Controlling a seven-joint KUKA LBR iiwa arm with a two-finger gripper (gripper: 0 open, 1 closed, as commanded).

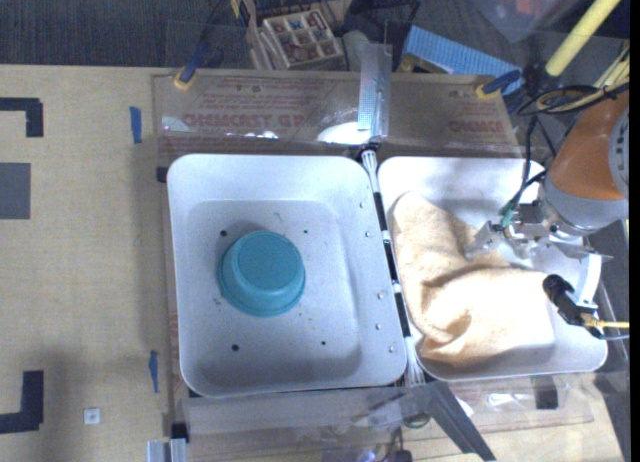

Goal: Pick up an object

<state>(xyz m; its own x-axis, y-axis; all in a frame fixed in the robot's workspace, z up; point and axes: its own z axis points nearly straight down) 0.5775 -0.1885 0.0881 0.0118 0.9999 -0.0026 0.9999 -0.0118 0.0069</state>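
Note:
A teal bowl lies upside down in the middle of the left bin. A tan cloth is crumpled across most of the right bin, reaching from its left wall to near its front. My gripper hangs low over the cloth's upper right edge, below the orange band of the arm. From this angle I cannot make out whether the gripper touches the cloth or holds any of it.
A metal divider separates the two bins. Behind them stand taped cardboard panels, and further back a wooden box and other clutter. Cables and a black part trail off the wrist over the right bin's right side.

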